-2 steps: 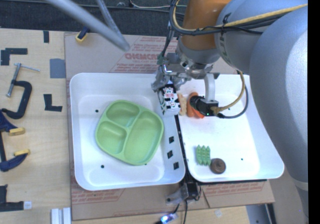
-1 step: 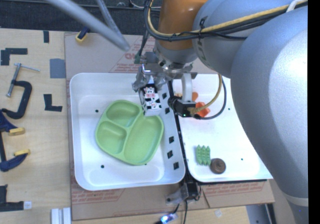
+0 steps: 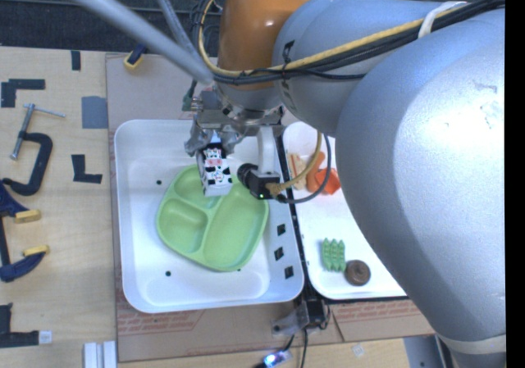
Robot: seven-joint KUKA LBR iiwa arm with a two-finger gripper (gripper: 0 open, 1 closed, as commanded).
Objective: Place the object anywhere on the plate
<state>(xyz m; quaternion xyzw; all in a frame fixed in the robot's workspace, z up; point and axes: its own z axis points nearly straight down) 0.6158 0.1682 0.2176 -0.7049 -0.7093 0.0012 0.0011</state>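
Arm comes in from 3 o'clock, wrist with the orange band (image 3: 250,26) sitting over the top edge of the left bin (image 3: 135,194). Gripper (image 3: 215,163) hangs above the 12 o'clock rim of the green divided plate (image 3: 215,227). Fingers are closed narrow on a small white block with black and red markings (image 3: 216,171); block sits between them, its lower end just over the plate's upper compartment. Can't tell if it touches the plate. Plate lies tilted in the left bin, toward the bin's 3 o'clock wall. Right bin (image 3: 328,284): orange object (image 3: 322,178) at 12 o'clock, green ridged piece (image 3: 332,254) and a brown round piece (image 3: 357,273) just beside each other at 6 o'clock. Black C-clamp (image 3: 31,160) on the bench at 9 o'clock, well apart from the bins.
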